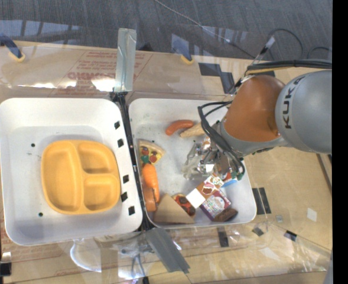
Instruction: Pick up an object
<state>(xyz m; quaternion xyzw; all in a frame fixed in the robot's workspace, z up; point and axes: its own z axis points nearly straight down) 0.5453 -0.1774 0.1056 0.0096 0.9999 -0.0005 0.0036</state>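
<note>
Arm: the grey arm with the orange band reaches in from the right, over the right shallow white bin.
Gripper: the metal gripper hangs low in the middle of that bin; whether its fingers are spread or pressed together, I cannot tell.
Objects: orange-red sausage at the far side, pizza slice toy and orange carrot by the left wall, small printed boxes at the near right, just beside the gripper.
Left bin: the left white bin carries a yellow compartment tray.
</note>
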